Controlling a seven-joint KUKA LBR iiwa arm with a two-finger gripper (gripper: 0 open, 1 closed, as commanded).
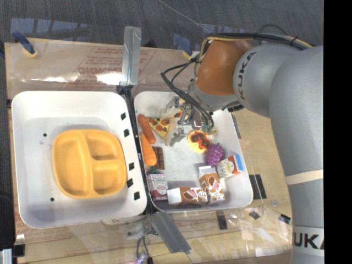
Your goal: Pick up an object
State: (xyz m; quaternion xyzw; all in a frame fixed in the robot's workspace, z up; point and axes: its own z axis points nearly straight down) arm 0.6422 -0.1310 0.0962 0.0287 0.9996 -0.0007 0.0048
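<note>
White plastic forms two shallow bins side by side on the desk. We count one yellow divided tray in the left bin, with bare floor on all its sides. In the right bin we count one hot dog and one carrot along the left wall, one pizza slice, one chocolate bar, one bunch of purple grapes, one yellow-and-red toy, and about five small cartons crowded at the near wall and right side. Open floor remains at the bin's centre. We see the gripper low over the far part, between pizza slice and yellow-and-red toy; we cannot tell its state.
</note>
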